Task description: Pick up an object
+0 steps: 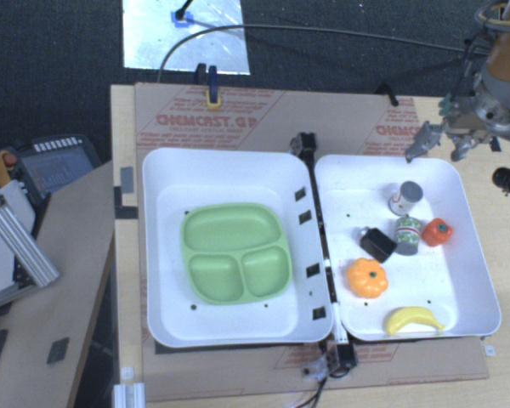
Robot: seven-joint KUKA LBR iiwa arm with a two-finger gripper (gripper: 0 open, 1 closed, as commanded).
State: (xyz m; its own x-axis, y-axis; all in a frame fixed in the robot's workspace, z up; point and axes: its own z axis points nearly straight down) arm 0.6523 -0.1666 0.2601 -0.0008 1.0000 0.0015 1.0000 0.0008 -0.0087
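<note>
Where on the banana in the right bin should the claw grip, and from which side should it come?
Probably from straight above, across the middle of the banana. It lies flat in the right bin, long axis roughly left to right, so its narrow width suits the claw best. It sits close to the near wall, but the pumpkin stands well apart, leaving room for the fingers.

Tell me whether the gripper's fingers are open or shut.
Open. The gripper hangs over the bench beyond the right bin's far rim, its two fingers spread apart with bare bench showing between them, nothing held.
</note>
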